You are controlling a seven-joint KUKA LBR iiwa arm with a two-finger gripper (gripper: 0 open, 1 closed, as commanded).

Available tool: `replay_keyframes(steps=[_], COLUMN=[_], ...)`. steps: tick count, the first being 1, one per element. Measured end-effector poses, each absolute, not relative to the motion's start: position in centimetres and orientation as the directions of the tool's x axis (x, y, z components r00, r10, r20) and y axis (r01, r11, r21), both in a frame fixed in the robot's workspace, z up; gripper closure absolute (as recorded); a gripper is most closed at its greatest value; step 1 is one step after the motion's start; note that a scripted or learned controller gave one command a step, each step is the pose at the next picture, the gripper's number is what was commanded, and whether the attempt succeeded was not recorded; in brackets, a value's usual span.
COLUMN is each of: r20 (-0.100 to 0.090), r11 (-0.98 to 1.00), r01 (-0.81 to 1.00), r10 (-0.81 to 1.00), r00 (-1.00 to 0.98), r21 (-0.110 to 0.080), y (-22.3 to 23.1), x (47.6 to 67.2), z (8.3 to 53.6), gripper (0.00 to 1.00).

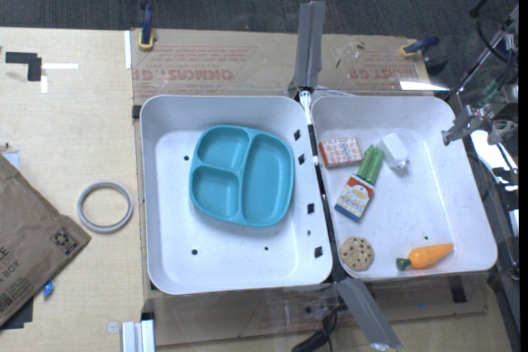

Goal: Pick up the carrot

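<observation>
- We find the carrot (430, 255) at the near right corner of the right bin (462, 202), lying on its side along the near wall, green top pointing left, with bare floor all around it.
- Just to its left, by the same near edge, sits a round cookie (356, 253), apart from the carrot.
- Further in, toward the bin's middle left, we see a small juice carton (355, 198), a green stick-shaped item (370, 163), a red-and-white packet (341, 151) and a white block (394, 151), all well away from the carrot.
- The left bin (165, 202) carries a blue sectioned plate (243, 176); on the bench's left side lies a tape ring (105, 205).
- At the far right edge of the right bin we can make out metal parts that may belong to the gripper (462, 130), but we cannot tell how its end stands.
- We judge the pick has not begun: the approach comes first. The next move calls for travelling toward the near corner, centring over the carrot's body, squaring across its width, and descending without clipping the near wall.
</observation>
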State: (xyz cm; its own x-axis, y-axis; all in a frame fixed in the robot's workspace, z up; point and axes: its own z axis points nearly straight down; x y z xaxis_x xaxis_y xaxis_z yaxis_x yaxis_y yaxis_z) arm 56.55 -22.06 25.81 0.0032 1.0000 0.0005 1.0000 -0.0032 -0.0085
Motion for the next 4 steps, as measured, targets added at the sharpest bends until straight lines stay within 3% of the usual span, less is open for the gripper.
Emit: replay_keyframes(steps=[1,2,3,4], r20=[0.003,0.003,0.004,0.003], r11=[0.098,0.074,0.169,0.355], r01=[0.995,0.997,0.986,0.935], r10=[0.995,0.997,0.986,0.935], r00=[-0.098,-0.074,-0.169,-0.355], r21=[-0.008,-0.007,-0.007,-0.003], y=[-20.6,-19.5,-15.4,-20.7], x=[52.3,47.7,47.6,47.7], z=[18.9,17.3,11.3,14.4], gripper=[0.0,0.0,0.0,0.0])
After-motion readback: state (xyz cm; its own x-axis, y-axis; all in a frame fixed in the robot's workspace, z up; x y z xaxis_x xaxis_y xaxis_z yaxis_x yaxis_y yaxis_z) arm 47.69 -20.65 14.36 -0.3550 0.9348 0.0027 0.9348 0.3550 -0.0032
